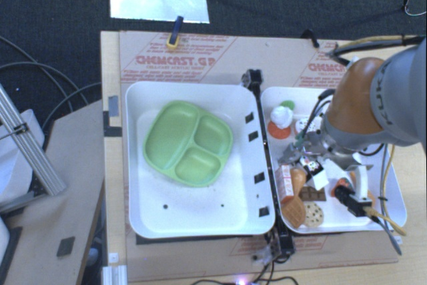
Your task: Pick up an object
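From my remote seat I see the tabletop (200, 60) carrying two white bins. The left bin (153, 210) holds a green divided plate (189, 143). The right bin (393, 207) holds a clutter of toy food: a white and green piece (283, 115), an ice cream cone (297, 178), a cookie (313, 214). The grey arm (380, 103) reaches low over that clutter, its gripper (303, 155) among the items. I cannot tell how it is set. Nothing looks lifted, so I judge the pick not yet done.

The green divided plate (189, 143) looks like smooth matt plastic, lying in a glossy white plastic left bin (143, 210) on a paper-covered counter (220, 57).
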`<control>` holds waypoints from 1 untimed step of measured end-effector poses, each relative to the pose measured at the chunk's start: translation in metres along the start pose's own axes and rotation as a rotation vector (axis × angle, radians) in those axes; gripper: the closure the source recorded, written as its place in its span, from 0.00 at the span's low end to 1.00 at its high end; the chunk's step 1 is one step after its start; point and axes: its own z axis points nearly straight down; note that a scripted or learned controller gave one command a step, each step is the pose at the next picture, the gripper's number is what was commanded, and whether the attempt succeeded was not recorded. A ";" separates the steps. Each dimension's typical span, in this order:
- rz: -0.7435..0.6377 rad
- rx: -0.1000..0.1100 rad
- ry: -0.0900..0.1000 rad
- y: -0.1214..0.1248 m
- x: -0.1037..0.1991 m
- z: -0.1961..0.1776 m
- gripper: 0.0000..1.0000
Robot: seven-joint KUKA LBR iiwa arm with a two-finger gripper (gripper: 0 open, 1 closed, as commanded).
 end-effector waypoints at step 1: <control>-0.001 -0.022 -0.007 -0.042 -0.001 0.006 0.00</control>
